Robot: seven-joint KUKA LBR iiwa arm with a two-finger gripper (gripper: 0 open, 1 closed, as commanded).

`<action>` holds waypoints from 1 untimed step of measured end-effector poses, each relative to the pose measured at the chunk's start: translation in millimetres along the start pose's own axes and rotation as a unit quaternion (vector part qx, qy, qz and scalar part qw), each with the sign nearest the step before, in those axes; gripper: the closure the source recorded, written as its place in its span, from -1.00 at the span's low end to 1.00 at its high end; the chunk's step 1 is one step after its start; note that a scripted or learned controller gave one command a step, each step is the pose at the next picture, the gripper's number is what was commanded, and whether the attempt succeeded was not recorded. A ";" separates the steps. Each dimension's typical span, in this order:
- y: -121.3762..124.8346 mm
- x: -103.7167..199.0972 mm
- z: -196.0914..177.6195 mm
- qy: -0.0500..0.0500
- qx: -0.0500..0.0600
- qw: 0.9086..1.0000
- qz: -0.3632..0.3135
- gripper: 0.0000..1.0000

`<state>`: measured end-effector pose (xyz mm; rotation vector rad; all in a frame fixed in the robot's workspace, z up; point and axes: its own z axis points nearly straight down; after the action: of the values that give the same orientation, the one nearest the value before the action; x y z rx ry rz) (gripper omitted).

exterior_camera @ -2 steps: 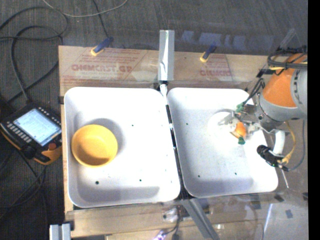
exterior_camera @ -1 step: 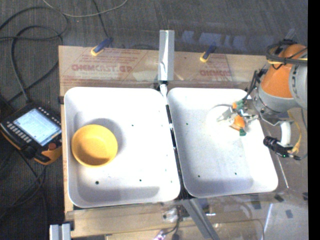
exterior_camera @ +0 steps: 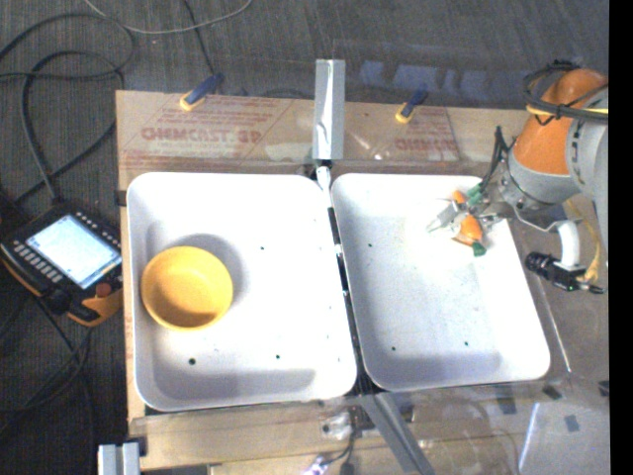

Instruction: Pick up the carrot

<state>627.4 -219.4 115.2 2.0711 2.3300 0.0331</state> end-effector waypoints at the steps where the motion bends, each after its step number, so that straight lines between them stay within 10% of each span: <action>1: 14.1 -6.0 1.0 0.006 0.018 0.999 -0.039 -1.00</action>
<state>642.2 -223.7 114.6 1.9993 2.4347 0.0020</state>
